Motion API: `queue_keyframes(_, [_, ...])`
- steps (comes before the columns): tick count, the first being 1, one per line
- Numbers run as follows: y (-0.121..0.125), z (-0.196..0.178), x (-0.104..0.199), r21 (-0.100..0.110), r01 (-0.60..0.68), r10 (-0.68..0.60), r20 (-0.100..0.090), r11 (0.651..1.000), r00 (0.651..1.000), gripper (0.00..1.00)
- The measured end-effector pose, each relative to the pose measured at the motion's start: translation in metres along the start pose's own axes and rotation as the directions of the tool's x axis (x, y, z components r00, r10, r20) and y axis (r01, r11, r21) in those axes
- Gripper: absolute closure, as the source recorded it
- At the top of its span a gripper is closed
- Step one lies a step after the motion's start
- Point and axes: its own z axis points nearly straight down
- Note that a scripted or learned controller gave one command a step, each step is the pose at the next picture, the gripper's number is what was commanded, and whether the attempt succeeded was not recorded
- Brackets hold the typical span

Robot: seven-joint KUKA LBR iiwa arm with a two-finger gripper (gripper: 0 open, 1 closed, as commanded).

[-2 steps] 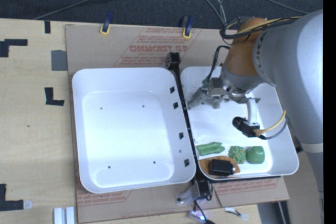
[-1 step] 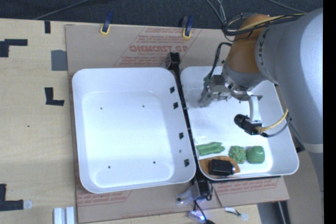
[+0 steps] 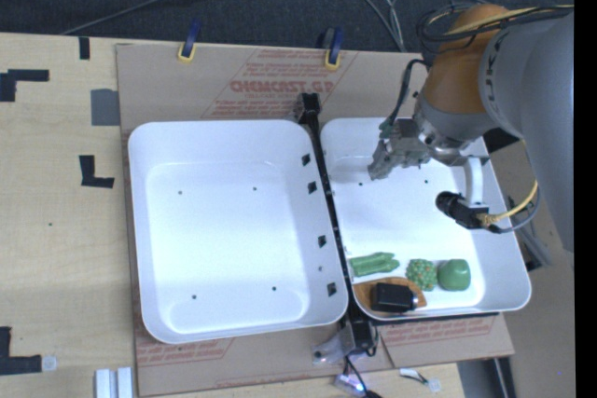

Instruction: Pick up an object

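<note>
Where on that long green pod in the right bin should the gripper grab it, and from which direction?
Grip the long green pod at its middle, across its narrow width, coming straight down. It lies flat with open floor on its far side; the black object crowds its near side.

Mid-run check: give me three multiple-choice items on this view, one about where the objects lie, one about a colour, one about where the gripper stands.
1. Where do the small objects lie?
A. In the left bin
B. At the near edge of the right bin
C. On the cardboard outside the bins

2. What colour is the long bean-like piece?
A. Green
B. Red
C. Blue

3. Where is the gripper?
A. Down among the objects
B. Over the left bin
C. Over the far part of the right bin, apart from the objects

Answers:
1 B: the bean-like piece, bumpy green piece, round green piece and black object cluster at the right bin's near edge.
2 A: it is plainly green.
3 C: the gripper hangs over the bin's far part, with bare white floor between it and the cluster.
</note>
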Motion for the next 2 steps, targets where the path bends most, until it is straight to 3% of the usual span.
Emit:
queue_keyframes(1, [0.0, -0.062, 0.004, -0.001, 0.001, -0.001, 0.0, 1.0, 1.0, 1.0])
queue_keyframes(2, [0.0, -0.084, 0.004, 0.002, 0.0, 0.0, 0.0, 1.0, 1.0, 1.0])
